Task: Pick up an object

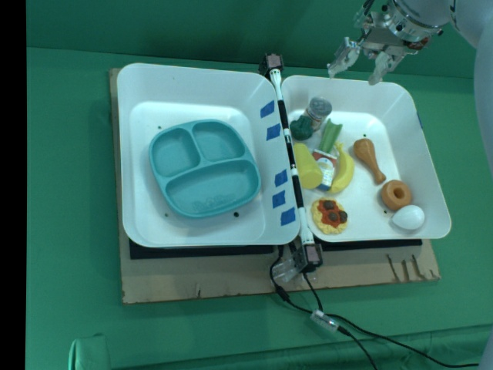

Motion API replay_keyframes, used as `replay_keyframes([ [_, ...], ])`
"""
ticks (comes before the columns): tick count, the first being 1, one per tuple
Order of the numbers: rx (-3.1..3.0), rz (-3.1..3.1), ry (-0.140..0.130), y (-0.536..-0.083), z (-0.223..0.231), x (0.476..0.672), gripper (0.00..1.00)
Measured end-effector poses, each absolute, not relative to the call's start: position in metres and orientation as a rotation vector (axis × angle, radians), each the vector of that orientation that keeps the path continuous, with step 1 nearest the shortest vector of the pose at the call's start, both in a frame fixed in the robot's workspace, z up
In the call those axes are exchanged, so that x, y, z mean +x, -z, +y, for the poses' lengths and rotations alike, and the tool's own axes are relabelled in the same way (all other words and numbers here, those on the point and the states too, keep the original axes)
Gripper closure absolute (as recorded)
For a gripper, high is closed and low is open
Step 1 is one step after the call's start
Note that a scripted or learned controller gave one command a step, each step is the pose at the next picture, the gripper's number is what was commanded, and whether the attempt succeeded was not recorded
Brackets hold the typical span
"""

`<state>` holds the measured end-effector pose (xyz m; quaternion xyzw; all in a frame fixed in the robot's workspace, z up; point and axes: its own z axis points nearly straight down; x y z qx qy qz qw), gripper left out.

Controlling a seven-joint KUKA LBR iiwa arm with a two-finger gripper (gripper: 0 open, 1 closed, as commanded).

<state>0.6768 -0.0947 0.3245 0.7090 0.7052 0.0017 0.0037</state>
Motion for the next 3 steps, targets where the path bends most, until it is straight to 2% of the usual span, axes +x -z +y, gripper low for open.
replay_keyframes([
  [1,2.219,2.201,-0.011,-0.195,-0.141,0.608,0.0],
  [2,2.211,2.191,-0.026,-0.193,-0.126,0.584,0.0],
  [3,2.211,2.191,-0.029,-0.192,-0.111,0.572,0.0],
])
